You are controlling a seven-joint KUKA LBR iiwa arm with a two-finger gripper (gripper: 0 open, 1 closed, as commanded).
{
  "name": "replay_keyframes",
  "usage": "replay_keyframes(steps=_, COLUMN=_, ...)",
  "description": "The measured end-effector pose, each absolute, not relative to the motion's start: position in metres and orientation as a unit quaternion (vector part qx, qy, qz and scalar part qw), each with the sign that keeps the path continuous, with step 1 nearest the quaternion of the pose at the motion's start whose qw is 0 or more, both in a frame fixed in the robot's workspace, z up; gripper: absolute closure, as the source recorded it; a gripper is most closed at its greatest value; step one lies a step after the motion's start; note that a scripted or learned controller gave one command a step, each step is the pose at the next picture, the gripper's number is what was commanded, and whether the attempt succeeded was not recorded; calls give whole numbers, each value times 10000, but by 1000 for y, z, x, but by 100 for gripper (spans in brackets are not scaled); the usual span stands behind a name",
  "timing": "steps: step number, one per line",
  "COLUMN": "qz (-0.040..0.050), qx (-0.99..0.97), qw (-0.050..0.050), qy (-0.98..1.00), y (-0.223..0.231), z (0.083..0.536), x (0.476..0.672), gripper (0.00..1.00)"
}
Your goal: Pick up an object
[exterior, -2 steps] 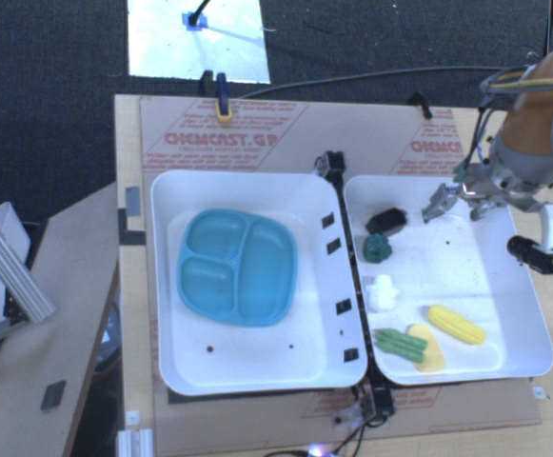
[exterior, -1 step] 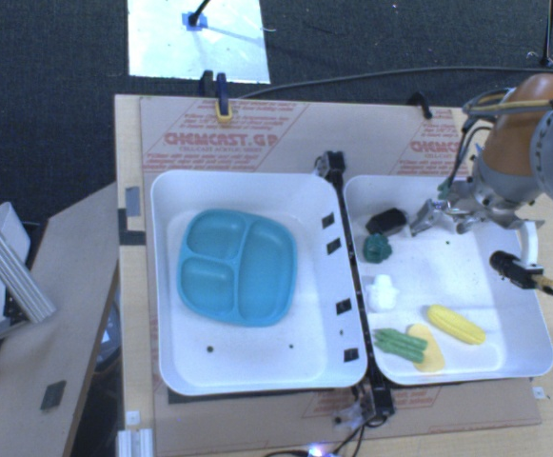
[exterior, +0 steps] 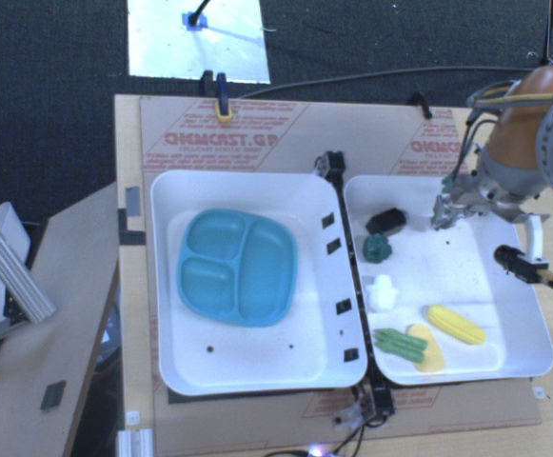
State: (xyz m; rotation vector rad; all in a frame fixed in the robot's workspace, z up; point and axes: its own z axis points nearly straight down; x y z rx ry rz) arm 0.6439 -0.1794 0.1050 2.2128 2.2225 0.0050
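dark speckled floor (exterior: 48,65) around a wooden bench (exterior: 86,255), pale reflective sheet (exterior: 195,27) beyond it

A robotics lab: two white bins (exterior: 257,184) clipped to a board-covered tabletop (exterior: 286,127) printed "CHEMCAST GP", dark carpet behind, a grey and orange arm (exterior: 528,131) reaching in at three o'clock, loose cables (exterior: 352,417) at six o'clock, toy foods as test pieces.

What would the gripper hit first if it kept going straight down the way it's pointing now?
Probably the bare white floor of the right bin. The gripper points down over a bare patch right of the black object, though depth is hard to judge from this slant.
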Motion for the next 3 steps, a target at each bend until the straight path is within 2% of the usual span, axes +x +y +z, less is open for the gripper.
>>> replay_keyframes(steps=1, qz=20, qx=7050, qw=28, qy=7092, y=-171, z=153, x=648, gripper=100)
replay_keyframes(steps=2, qz=16, qx=7065, qw=28, qy=7077, y=-176, z=210, x=640, gripper=100)
replay_keyframes(steps=3, qz=20, qx=7053, qw=35, qy=7089, y=-176, z=265, x=642, gripper=100)
